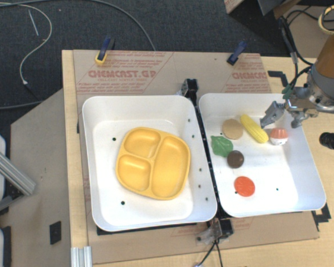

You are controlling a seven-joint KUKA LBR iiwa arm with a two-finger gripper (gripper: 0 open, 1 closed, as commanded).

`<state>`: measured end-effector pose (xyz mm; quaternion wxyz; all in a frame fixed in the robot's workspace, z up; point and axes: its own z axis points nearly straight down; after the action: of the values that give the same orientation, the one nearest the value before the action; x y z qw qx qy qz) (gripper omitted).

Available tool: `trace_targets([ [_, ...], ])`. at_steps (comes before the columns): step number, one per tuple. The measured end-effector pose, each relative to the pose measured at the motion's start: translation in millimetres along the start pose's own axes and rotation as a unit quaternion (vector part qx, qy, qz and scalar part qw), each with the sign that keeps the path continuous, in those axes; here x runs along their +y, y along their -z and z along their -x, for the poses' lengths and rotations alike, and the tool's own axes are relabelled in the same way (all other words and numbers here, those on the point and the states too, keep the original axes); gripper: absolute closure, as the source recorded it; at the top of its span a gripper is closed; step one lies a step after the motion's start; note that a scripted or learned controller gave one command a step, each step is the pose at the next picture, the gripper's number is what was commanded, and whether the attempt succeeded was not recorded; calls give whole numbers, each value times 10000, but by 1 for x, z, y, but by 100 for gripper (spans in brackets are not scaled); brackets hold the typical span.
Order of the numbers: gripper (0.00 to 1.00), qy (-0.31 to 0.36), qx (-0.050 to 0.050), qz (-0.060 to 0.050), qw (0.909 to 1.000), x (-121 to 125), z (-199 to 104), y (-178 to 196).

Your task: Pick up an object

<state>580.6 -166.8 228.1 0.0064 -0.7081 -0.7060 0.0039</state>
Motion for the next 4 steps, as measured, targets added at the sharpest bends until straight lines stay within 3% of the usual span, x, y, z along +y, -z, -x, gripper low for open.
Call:
trace_targets([
  [1, 0, 15, -14, 68, 10000, 3, 0, 8],
  [4, 0, 16, -3, 40, 10000, -1, -2, -146],
])
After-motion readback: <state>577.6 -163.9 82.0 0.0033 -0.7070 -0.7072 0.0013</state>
